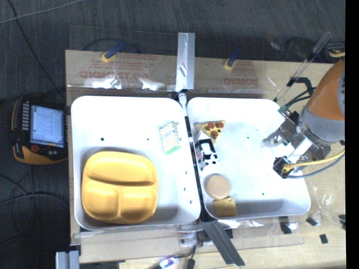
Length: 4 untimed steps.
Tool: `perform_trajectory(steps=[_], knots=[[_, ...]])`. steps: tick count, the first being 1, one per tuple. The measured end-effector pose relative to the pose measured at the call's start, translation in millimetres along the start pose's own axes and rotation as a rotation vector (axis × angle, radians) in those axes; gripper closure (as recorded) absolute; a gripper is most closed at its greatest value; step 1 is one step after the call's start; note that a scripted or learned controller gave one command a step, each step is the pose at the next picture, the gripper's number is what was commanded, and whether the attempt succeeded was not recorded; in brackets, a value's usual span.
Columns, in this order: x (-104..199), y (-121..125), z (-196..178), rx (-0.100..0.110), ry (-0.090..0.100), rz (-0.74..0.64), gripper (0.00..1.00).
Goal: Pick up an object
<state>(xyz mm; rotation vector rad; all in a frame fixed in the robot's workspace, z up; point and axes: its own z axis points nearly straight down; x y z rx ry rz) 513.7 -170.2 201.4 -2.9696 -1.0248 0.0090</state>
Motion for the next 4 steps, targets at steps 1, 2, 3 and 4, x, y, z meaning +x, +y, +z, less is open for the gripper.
perform_trajectory(steps=[1,2,3,4], knots=[[-25,37,-111,-0.002,0.0,0.301,0.0],[-23,-21,-33,0.003,-0.001,0.46,0.0],[-26,-16,-46,0.002,0.0,0.459,0.0],[-58,24,-132,-0.002,0.001,0.463,0.0]])
